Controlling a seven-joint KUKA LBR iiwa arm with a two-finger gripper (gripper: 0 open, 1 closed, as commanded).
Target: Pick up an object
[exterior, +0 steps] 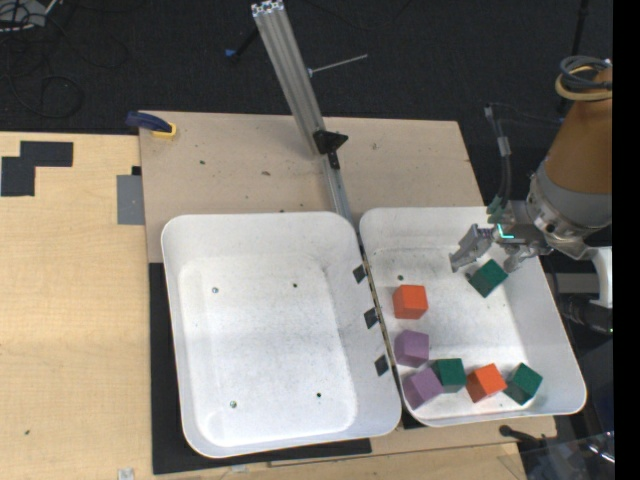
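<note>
Arm [585, 158] is cut off at the right edge, upper links out of frame. Gripper [487, 253] covers part of the green block [489, 280]; grip unclear. Purple block [421, 385] partly hides green cube [450, 372].

Two shallow white bins stand on the bench: a left bin [262, 338] and a right bin [560, 368], touching along their inner edges. Seven blocks counted in all, every one within the right bin. Green blocks, three: one [488, 278] at the gripper [487, 260], toward the bin's far right; one [450, 372] near the front; one [523, 383] at the front right corner. Orange blocks, two: one [410, 301] near the bin's left wall, mid-depth; one [486, 381] at the front, between two green blocks. Purple blocks, two: one [412, 348] just in front of the first orange block; one [422, 385] beside the front left corner.
</note>
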